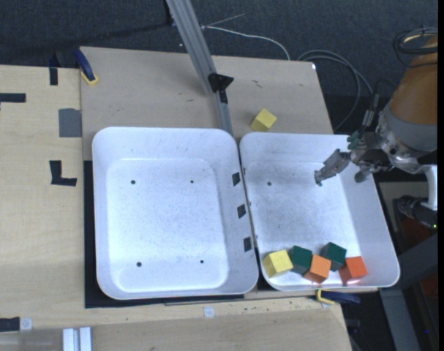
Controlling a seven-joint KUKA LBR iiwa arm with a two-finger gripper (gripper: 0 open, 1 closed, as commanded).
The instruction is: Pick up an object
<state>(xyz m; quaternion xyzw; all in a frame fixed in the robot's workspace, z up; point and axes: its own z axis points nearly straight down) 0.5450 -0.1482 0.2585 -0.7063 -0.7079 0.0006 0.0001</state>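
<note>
Blocks (314, 262) are seen crowded against the near wall of the right bin (374, 218) — well apart from the raised jaws (330, 168), whose spread cannot be told.

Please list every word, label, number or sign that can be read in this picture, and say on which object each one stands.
None: no readable text stands anywhere in this view.
The blocks in the right bin have plain faces.
The yellow block on the bench is plain too.
The black marks on the bench at the left are tape shapes, not letters.
</note>
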